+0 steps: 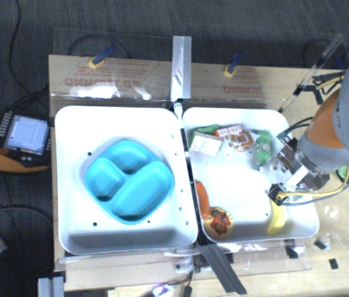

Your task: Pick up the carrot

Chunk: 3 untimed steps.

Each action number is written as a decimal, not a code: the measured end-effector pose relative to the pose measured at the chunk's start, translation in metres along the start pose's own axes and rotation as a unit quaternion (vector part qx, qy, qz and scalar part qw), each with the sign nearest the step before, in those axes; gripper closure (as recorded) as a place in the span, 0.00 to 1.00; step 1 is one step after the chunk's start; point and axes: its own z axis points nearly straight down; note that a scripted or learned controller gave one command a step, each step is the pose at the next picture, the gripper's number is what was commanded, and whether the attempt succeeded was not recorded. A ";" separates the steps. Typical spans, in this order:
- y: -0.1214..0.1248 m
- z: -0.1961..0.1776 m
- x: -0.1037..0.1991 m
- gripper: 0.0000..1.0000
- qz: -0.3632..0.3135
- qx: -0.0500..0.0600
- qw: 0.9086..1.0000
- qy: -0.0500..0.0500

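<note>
**A:** Where was the carrot point(202, 197) sitting?

**B:** In the right bin point(249, 184), hard against its left wall, the wall it shares with the left bin point(69, 166). It lay flat on the floor in the nearer half.

**A:** And the gripper point(288, 169)?

**B:** Over the opposite side of that same bin, close to the right wall. The carrot lay well apart from it, off towards the view's left and a little nearer the camera, with bare white floor between the two.

**A:** Open or closed?

**B:** I could not tell; the wrist and its fittings hid that from above.

**A:** How did the carrot's long axis run?

**B:** Roughly parallel to the dividing wall, from the far side towards the near side, with the near end swung slightly into the bin. The far end looked the slimmer one, so I judged the tip pointed away from the camera, though the taper was faint.

**A:** Anything crowding it?

**B:** A reddish-brown lumpy item point(219, 221) sat just beside its near end, perhaps touching. A yellow banana point(276, 218) lay in the near right corner, well clear of the carrot.

**A:** So the approach?

**B:** My judgement was that the gripper needed to cross the bin leftward and close across the short width. The wall left little room on that side.
</note>
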 end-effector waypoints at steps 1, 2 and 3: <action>-0.001 -0.008 -0.001 1.00 -0.001 0.002 1.000 -0.002; -0.007 -0.105 -0.049 1.00 0.124 -0.001 0.992 0.000; -0.016 -0.119 -0.042 1.00 0.071 -0.001 0.997 0.000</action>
